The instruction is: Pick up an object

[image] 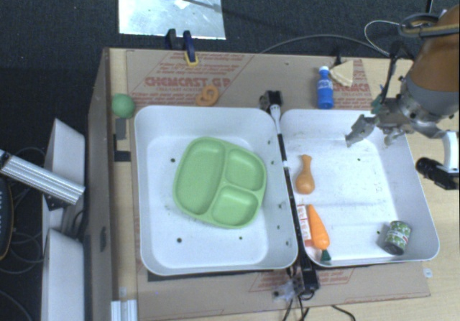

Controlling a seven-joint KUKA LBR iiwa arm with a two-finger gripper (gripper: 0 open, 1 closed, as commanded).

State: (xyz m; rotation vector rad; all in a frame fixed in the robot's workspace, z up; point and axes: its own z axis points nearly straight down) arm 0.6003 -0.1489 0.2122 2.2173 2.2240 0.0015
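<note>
The right bin (374, 190) holds a tan-orange squash-shaped toy (305, 175) near its left wall. An orange carrot (317, 226) lies at the bin's front left, and a small green-grey can (396, 236) sits at its front right corner. My gripper (374, 133) hangs over the back right part of this bin, with the orange-banded wrist (435, 68) above it. Its fingers (357, 131) stand spread and open with nothing between them. The gripper is well apart from all three items.
The left bin (158, 240) holds a light green divided plate (219, 182). On the bench behind the bins are a blue bottle (325, 87), a pale wedge (348, 72), an orange ring (208, 95) and a green ball (122, 105). Cables run behind the arm.
</note>
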